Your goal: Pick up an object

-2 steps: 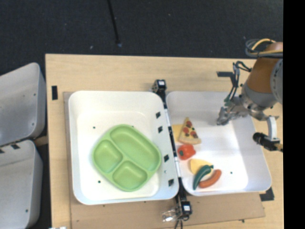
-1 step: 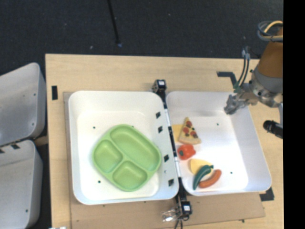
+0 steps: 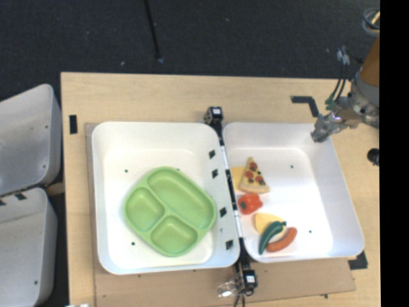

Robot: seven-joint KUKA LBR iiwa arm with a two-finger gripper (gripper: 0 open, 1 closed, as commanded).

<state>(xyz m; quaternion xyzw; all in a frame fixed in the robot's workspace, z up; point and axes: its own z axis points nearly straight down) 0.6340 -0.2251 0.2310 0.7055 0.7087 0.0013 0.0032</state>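
The right bin holds a pizza slice, a red tomato, a yellow wedge, a green pepper and a sausage, all near its left wall. A pale yellow piece lies beside the pizza slice. My gripper hangs over the right bin's far right corner, well away from the food, with nothing seen between its fingers.
A green divided plate lies in the left bin. A black bracket sits on the bench behind the right bin. White chairs stand to the left of the bench.
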